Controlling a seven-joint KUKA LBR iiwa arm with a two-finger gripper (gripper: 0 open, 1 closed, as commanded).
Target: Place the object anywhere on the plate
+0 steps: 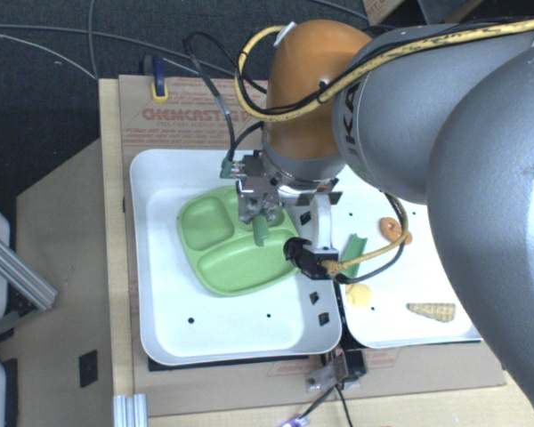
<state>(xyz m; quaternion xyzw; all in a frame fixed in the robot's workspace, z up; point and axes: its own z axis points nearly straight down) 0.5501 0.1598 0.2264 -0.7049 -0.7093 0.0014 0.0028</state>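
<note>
**Gripper over the green plate with a small green piece at its tip**

The arm (409,105) is reaching in from the right and covering much of the right bin (400,327). Its gripper (260,221) is hanging above the left bin (160,265), right over the green plate (222,269), a divided dish that is lying in the middle of that bin. The gripper's fingers are sitting close together, and a small dark green object (261,232) is showing between their tips, so it is being pinched there. That object is sitting just above the ridge that is splitting the plate into its upper compartment and its larger lower one; whether it is touching the plate cannot be told.

Several things are lying in the right bin: a green wedge-shaped piece (353,249) near the inner wall, an orange ring (391,229) beside it, a pale yellow round piece (359,295) lower down, and a tan cone-like item (432,310) toward the front. A yellow cable (374,258) is looping from the arm across this bin, passing close to the ring and the wedge. A black fitting (304,258) on the wrist is hanging over the plate's right edge and the wall between the bins, hiding part of both.

Both bins are resting on a cardboard-covered worktop (205,105), with a blue clamp (159,74) at its far edge.
</note>
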